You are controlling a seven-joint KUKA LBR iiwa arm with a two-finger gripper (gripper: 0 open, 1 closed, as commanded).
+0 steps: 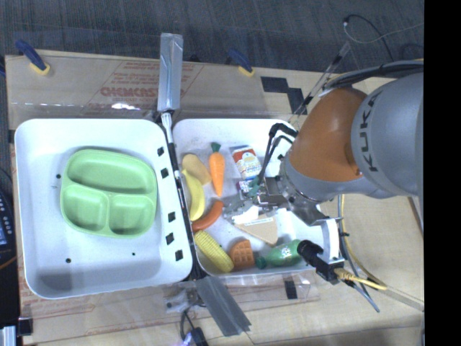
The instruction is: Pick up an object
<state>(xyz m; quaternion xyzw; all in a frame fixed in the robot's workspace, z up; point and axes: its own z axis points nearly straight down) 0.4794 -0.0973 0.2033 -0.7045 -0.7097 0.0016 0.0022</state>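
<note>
The right bin (216, 130) holds several toy foods: a carrot (217, 172), a banana (195, 197), a corn cob (212, 251), a sausage (208, 215), a waffle piece (243, 252), a green bottle (279, 254), a small carton (247, 162) and a sandwich wedge (261, 227). My gripper (243, 206) is low in the middle of this bin, just above the sandwich wedge and right of the sausage. The arm's orange and grey wrist (338, 146) covers the bin's right side.
The left bin (43, 265) carries a green divided tray (110, 192). A metal divider bar (170, 71) runs between the bins. Cables (360, 276) trail off the bench at lower right, beside the arm.
</note>
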